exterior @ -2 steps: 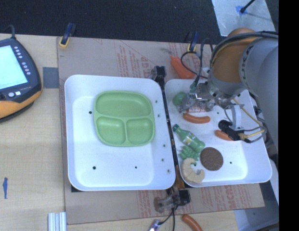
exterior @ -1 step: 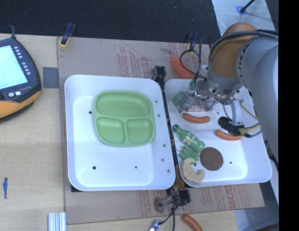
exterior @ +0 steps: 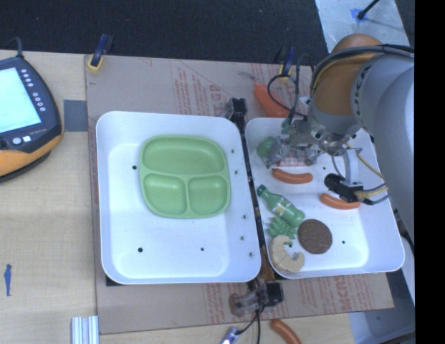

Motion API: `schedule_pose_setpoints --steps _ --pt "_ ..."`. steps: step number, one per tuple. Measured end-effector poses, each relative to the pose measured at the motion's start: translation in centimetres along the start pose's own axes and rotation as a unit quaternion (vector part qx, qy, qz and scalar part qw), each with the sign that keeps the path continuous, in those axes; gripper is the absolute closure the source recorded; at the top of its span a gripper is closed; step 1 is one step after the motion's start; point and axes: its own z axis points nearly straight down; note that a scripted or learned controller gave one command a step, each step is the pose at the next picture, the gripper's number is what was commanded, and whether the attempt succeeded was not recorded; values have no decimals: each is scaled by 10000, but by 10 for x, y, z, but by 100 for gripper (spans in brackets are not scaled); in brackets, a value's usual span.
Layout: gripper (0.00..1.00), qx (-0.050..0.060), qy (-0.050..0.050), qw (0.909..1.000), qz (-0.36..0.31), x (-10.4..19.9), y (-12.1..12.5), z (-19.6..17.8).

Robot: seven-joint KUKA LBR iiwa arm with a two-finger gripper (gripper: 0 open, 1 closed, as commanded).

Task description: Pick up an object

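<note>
A green divided plate (exterior: 185, 175) is lying in the left bin (exterior: 115, 192). In the right bin (exterior: 376, 253), the gripper (exterior: 297, 151) is hovering at about eleven o'clock, directly over the sausage (exterior: 292, 177), seemingly approaching a grasp; next it needs to descend squarely. Whether the claw is parted or closed, I cannot tell.

A divided plate (exterior: 185, 175) lies in the left bin (exterior: 115, 256). In the right bin (exterior: 376, 246), a sausage (exterior: 292, 177) lies behind a bottle (exterior: 279, 203), with a round cookie (exterior: 315, 236) and bagel (exterior: 287, 253) nearer the front.
</note>
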Motion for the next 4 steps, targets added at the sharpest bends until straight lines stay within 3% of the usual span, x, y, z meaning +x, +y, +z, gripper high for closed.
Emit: schedule_pose_setpoints --steps 1,2,3,4 --pt "0 1 1 10000 3 0 0 0" --pt "0 -207 -6 9998 13 -11 -32 2" --pt "100 -199 -13 9998 2 -12 -33 -9" --pt "0 -197 -16 9998 -2 -12 -33 -8"
